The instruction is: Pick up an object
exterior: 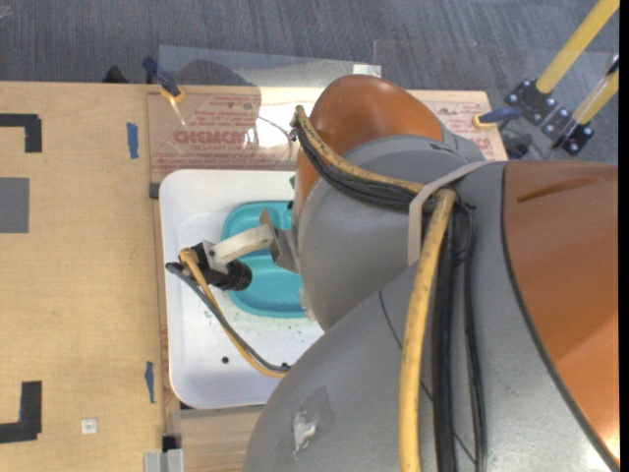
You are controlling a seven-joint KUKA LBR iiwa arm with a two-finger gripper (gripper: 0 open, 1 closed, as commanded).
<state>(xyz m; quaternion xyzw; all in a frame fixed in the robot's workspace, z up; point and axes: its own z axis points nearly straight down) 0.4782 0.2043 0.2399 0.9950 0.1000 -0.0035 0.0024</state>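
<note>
Though half under the arm (373, 264), teal dish (267, 289), long axis unclear.

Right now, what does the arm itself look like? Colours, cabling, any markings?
The arm is bulky, with smooth, rounded grey housings. An orange band caps the joint above the wrist, and an orange panel covers the nearer link. A yellow cable and black cables run along the outside, under a pale strap. I see no readable markings.

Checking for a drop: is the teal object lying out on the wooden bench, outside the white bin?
No, the teal object lies inside the white bin, with its right part hidden under the arm.
</note>
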